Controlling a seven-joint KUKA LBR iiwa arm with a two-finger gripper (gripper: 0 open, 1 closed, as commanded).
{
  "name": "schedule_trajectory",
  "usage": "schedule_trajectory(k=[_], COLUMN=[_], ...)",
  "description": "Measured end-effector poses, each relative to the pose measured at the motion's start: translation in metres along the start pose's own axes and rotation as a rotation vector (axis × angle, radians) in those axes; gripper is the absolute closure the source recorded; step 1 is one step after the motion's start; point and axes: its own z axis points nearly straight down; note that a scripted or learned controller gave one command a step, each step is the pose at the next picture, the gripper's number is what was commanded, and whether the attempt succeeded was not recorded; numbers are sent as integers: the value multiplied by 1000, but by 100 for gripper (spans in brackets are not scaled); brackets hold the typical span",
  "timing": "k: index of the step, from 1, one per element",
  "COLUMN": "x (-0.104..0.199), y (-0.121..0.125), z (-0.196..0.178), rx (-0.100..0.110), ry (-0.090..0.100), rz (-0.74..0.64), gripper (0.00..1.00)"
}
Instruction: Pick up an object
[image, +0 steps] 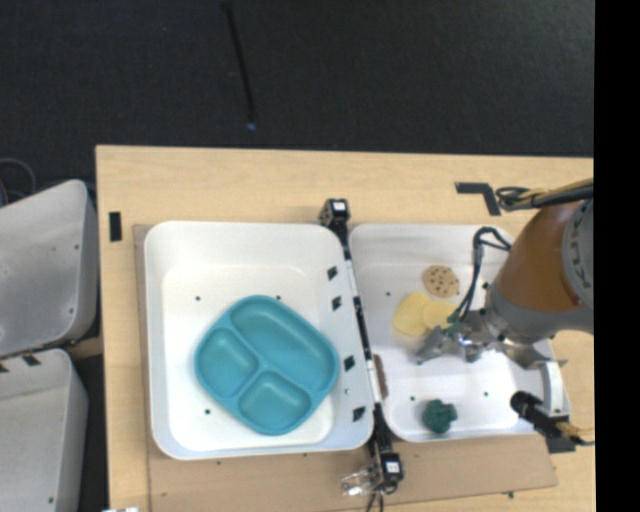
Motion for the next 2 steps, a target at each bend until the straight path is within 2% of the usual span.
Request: schedule_trajectory(k=[1, 2], x=[-1, -3], y=[2, 0], z=[-14, -57], rx=[-7, -8], ry=[0, -1], rz=[8, 6], gripper=[100, 100])
